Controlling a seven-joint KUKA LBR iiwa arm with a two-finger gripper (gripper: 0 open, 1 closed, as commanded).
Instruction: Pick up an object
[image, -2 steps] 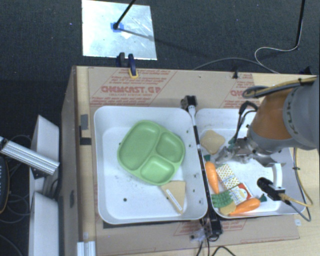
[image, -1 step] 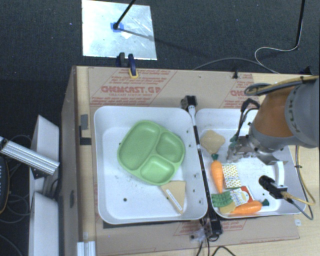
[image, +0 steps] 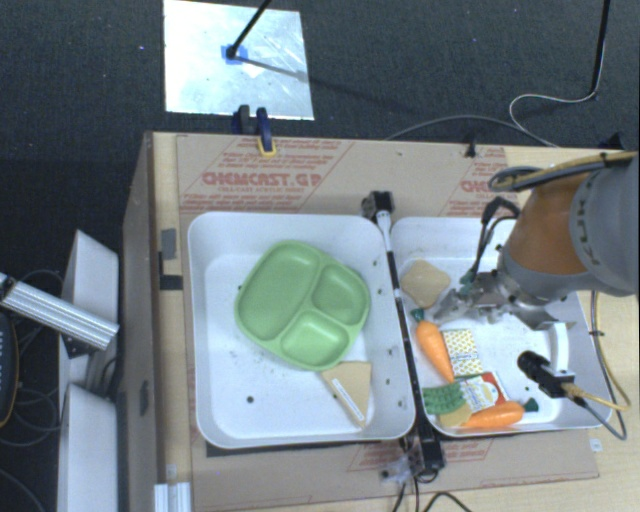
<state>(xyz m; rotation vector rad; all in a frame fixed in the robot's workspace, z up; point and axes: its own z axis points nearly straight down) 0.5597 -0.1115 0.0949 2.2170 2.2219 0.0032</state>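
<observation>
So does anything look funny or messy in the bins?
A bit. In the left bin, the green divided plate sits crooked, and the wedge-shaped piece beside it pokes out from under its lower edge. In the right bin, the toy food is piled together. Nothing looks spilled or broken.

We look down from above the bench at a slant, one fixed cam, fairly far back. Both bins sit mid-frame: left bin, right bin. Dark floor fills the top of frame; the arm enters at the right edge.
</observation>
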